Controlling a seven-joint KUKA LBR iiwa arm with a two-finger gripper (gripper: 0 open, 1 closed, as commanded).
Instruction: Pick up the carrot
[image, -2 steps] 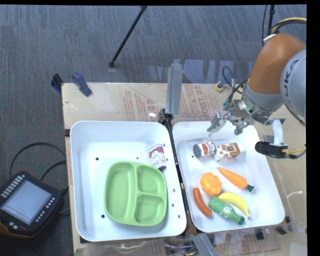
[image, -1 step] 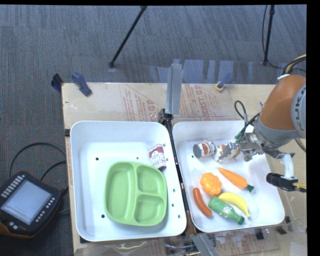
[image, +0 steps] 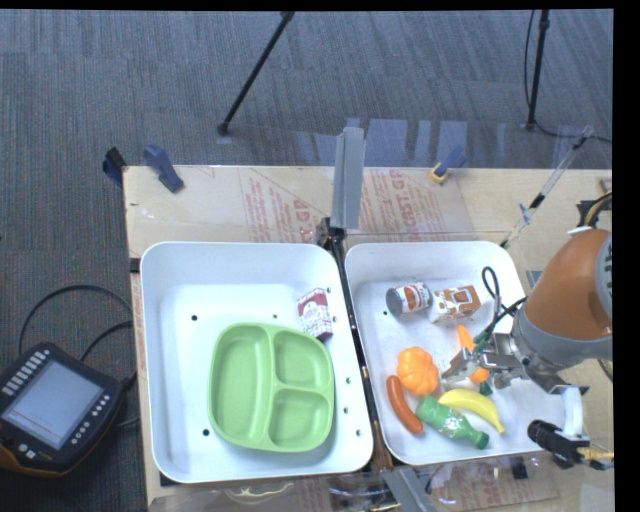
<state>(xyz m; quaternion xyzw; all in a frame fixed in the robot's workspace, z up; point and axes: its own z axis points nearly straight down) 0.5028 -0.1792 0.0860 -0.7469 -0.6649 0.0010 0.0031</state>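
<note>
While the arm (image: 565, 300) reaches in from the right w/ its orange band above the wrist, the jaws (image: 478, 362) sit low inside the right bin (image: 375, 262), just beside the carrot (image: 466, 340). Carrot = small orange piece approx. mid-bin, right of the orange pepper (image: 418, 370), tilted, its lower end touching or hidden by the metal fingertips. Can't tell whether the jaws are released or clenched; too dark & cluttered there, & the carrot isn't clearly between them.

Relative to the carrot: can (image: 408, 298) & small orange-white box (image: 455, 302) lie above it; banana (image: 472, 405) just below; green bottle (image: 452, 420) below, touching the banana; red-orange sausage (image: 404, 404) below-left, beside the pepper.

Left bin (image: 175, 270), well left of the carrot, holds 1 green plate (image: 272, 385) w/ 3 compartments & 1 small red-white carton (image: 315, 314) at the plate's upper right edge. Both bins rest on the tabletop (image: 240, 200).
</note>
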